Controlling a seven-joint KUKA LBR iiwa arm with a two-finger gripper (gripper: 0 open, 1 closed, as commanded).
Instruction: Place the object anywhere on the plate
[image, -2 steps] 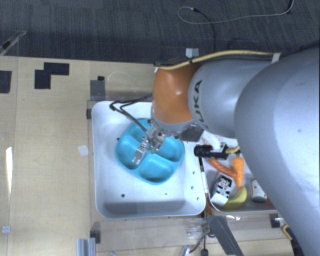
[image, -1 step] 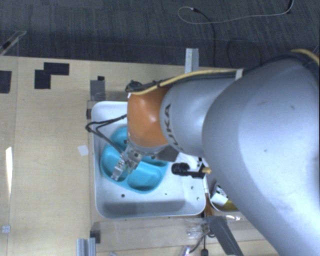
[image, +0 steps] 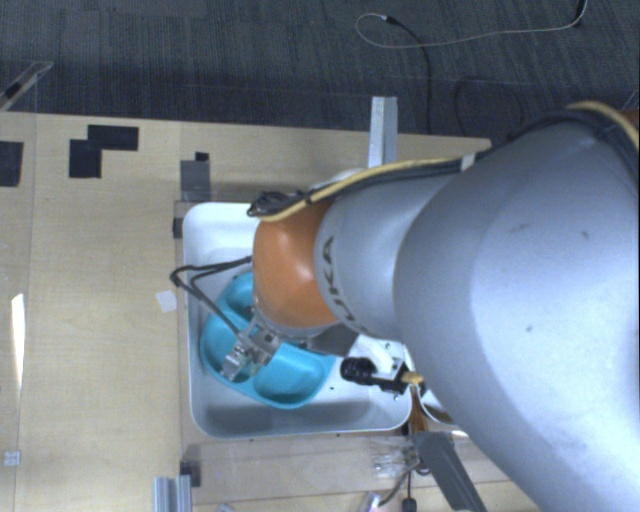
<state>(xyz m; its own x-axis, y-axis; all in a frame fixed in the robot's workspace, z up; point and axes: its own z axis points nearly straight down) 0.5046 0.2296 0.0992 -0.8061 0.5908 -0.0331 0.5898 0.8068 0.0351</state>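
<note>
Plate: the blue plate (image: 285, 378) is lying in the white bin (image: 215, 240), directly under and just beside the claw (image: 243, 355); its rim is showing on both sides of the claw.
Object: whatever is meant for the plate is not making itself out; nothing is visibly sitting between the claw tips.
Claw: it is hanging low over the plate's near-left part, at the end of the orange band (image: 290, 265); whether it is parted or closed, I cannot tell, since the metal tip is small and blurred.
Arm: the grey arm (image: 500, 300) is reaching across from the right and covering the bin's right half, which is likely why so little of the bin floor is showing.
Why here: the claw is probably sitting over the plate because the plate is the drop target.
Counter: the tan counter (image: 90, 330) is lying to the claw's left.
</note>
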